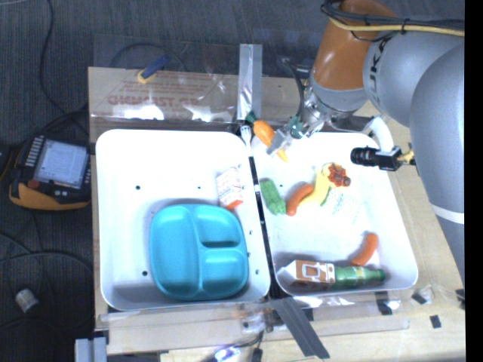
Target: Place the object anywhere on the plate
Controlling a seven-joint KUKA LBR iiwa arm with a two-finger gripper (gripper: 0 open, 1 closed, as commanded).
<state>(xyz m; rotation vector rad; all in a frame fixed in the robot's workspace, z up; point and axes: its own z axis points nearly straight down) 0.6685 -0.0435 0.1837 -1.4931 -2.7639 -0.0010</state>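
**The tool sits at the far edge of the right bin**

Camera view: The tool (290,130) is at the far rim of the right bin (400,225), close to the wall between the two bins. I cannot tell if it is open or closed, and I cannot see anything held in it. An orange carrot (263,133) lies just beside the tool, on the rim. A small yellow bit (282,154) is right under the tool.

Nearer the camera than the tool, the right bin floor has open white room in its middle. Around that room lie a green pickle (272,197), an orange sausage (299,197), a banana (325,184), another sausage (364,249) and a green bottle (339,274).

The blue plate (198,252) is well apart from the tool, in the left bin (124,172). A small packet (230,188) lies just past the plate's far edge.
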